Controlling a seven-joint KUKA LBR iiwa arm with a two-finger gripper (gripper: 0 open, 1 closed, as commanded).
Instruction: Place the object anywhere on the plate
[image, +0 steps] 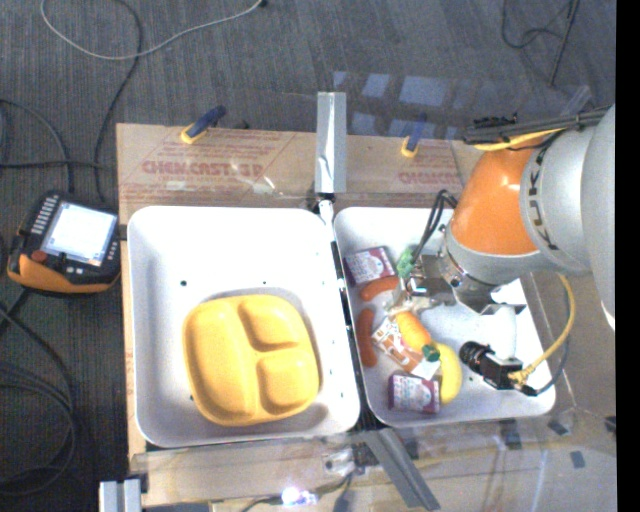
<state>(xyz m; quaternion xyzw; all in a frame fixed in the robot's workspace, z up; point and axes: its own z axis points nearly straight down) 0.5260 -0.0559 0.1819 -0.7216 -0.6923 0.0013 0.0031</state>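
A: Plate? Yellow plate (255, 358), three compartments, sits in the left bin (160, 250), toward that bin's near edge. Nothing lies on it.

B: Noted. Arm?

A: Grey arm with the orange band (497, 205) reaches over the right bin (535, 400), well apart from the plate. Its wrist covers that bin's far right part.

B: Gripper?

A: The gripper (425, 285) hangs low over the cluster of items in the right bin, on the side away from the plate. The wrist hides its tips, so open or closed cannot be told, and no item shows held.

B: Items?

A: All lie in the right bin, none on the plate. An orange packet (400, 338) lies just below the gripper. A banana (451, 375) lies beside the packet, on the side farther from the plate. A purple pouch (413, 392) sits at the near edge, touching the banana. A second purple pouch (368, 265) sits toward the far edge, close to the divider beside the plate's bin. A red sausage-shaped piece (367, 335) lies between the packet and the plate.

B: Off the surface?

A: A handheld controller (68, 243) rests on the floor, beyond the plate's bin.
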